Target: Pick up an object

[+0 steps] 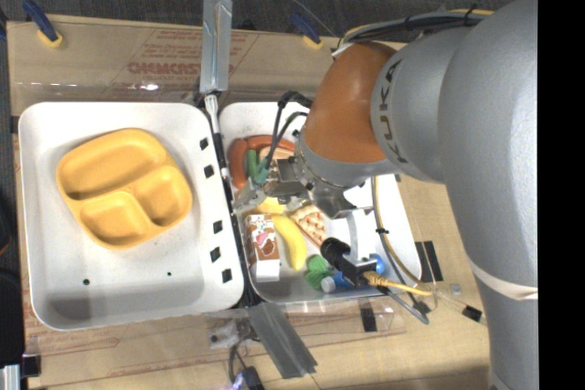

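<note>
Robot lab, KUKA arm (439,105), clamped bench (110,59), 2 white bins (119,292)

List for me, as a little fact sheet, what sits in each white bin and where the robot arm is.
left bin: one yellow divided tray
right bin: a jumble of small things, among them a banana, a small brown-and-white carton and a green object
arm: reaching in over the right bin, above the jumble
anything held: cannot tell
</note>
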